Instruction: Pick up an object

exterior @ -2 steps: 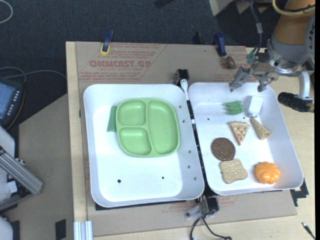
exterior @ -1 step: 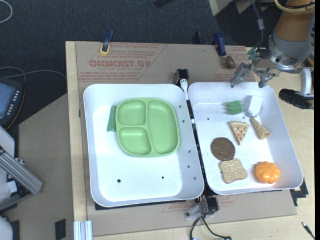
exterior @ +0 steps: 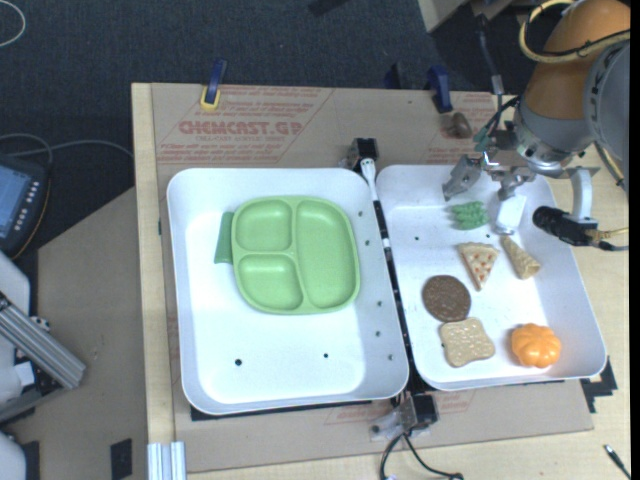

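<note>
The gripper (exterior: 487, 182) hangs open just above the green toy (exterior: 468, 214). Next, it needs to go down and squeeze.

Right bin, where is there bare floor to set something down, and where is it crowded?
In the right bin, bare floor lies along its left wall, between the green piece and the brown cookie. Its near half is crowded: cookie, cracker, orange fruit, pizza slice. The gripper hangs over the far end.

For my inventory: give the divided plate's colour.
Light green; the divided plate shows clearly in the camera view.
</note>
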Available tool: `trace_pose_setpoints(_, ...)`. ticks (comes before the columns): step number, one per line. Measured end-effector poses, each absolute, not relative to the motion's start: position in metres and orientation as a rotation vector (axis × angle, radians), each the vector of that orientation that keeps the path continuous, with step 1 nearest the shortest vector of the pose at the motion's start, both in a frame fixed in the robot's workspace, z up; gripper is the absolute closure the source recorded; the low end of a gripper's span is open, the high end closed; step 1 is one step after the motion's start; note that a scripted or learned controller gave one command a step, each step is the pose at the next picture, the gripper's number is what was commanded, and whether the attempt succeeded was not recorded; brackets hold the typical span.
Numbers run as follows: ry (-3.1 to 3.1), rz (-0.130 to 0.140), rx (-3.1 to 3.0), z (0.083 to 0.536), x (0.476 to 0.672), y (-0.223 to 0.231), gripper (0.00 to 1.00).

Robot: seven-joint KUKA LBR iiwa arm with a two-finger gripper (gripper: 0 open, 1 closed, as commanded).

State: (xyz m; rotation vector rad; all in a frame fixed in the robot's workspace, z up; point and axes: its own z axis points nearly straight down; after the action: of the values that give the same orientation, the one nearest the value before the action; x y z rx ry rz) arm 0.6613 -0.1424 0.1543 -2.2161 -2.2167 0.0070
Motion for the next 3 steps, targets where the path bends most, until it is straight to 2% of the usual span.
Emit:
trace_pose_setpoints(1,-2.217,0.007,-2.217,0.092,0.656,-0.146,0.0)
trace_pose_setpoints(2,-2.221,0.003,-2.219,0.085,0.656,-0.145,0.0)
trace_pose_setpoints(3,-2.223,0.0,-2.221,0.096,0.657,-0.145,1.0)
